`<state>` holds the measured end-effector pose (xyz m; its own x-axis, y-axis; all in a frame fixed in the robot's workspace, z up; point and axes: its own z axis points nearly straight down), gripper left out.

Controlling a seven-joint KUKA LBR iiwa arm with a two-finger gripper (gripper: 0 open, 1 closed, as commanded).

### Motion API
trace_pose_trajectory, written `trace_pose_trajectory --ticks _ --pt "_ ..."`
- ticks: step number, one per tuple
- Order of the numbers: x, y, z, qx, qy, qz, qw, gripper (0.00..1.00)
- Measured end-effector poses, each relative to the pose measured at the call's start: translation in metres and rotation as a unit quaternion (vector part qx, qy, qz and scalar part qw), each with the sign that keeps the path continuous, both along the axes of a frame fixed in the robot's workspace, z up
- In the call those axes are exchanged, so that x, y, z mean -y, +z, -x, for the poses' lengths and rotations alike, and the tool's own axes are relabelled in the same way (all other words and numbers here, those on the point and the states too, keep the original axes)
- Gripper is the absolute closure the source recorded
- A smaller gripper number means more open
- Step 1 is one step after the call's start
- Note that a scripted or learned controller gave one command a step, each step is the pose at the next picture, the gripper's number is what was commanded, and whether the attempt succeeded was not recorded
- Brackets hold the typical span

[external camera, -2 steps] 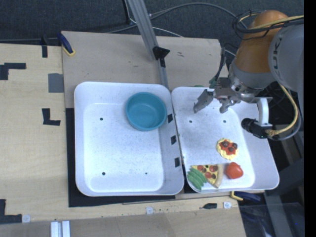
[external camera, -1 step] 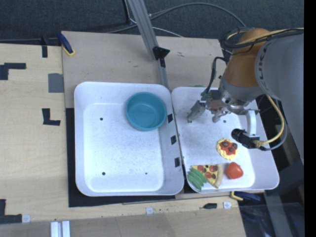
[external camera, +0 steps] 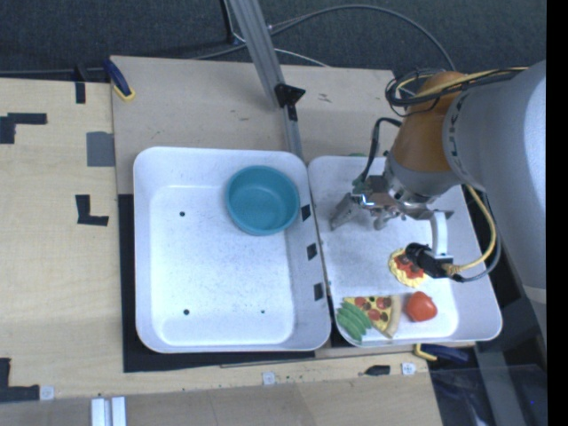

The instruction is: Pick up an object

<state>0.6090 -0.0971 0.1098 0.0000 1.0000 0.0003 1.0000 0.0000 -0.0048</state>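
Observation:
My gripper [external camera: 362, 215] hangs over the upper middle of the right bin [external camera: 355, 264]. Its two grey fingers are spread open, with only bare bin floor between them. Toy foods lie along the bin's front: a yellow and red piece [external camera: 407, 270] below and to the right of the gripper, a red tomato [external camera: 422, 306], a pizza slice [external camera: 382, 312] and a green vegetable piece [external camera: 352, 319]. A blue bowl [external camera: 262, 200] stands upright at the back right of the left bin [external camera: 177, 264].
A grey metal pole [external camera: 266, 56] slants down from the top to the ridge between the two bins. The arm's orange band [external camera: 426, 140] and black cables crowd the right bin's back right corner. Wooden bench surrounds both bins.

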Motion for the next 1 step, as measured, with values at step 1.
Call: trace_pose_trajectory --ticks 1 --pt "-0.0004 -0.0205 -0.0003 0.003 0.000 0.0003 1.0000 0.00"
